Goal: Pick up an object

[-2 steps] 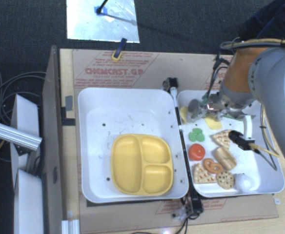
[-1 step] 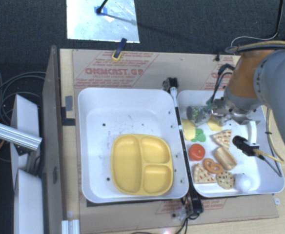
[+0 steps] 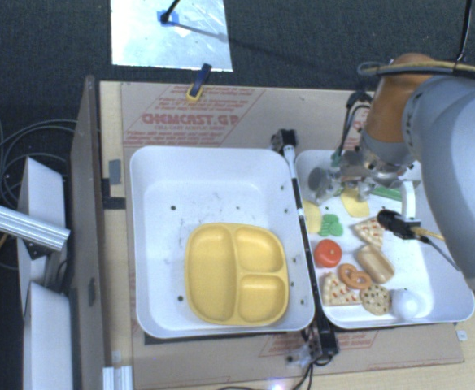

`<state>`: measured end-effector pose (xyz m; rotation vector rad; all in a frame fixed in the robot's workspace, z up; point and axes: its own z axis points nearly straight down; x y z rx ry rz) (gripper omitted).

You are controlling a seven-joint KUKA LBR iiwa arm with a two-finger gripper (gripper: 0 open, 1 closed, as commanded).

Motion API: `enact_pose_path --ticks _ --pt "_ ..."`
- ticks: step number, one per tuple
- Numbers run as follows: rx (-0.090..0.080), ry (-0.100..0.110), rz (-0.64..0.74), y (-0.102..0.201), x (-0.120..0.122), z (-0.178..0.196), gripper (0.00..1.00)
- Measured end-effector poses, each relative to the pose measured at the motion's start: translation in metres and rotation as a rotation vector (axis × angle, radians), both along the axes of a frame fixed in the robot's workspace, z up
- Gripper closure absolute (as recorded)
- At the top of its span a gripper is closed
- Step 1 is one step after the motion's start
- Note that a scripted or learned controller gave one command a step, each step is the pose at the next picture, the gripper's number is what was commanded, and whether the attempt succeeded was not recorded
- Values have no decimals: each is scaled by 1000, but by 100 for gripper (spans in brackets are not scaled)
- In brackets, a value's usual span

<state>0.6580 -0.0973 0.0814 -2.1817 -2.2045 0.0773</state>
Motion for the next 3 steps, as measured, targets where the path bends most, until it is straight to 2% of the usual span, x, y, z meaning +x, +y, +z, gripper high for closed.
enact_pose_path --ticks 1,2,3 --pt "0 -36 -12 2 -10 1 0" --pt "7 -60 -10 -2 -16 3 0" --pt "1 -3 -3 4 0 0 0"
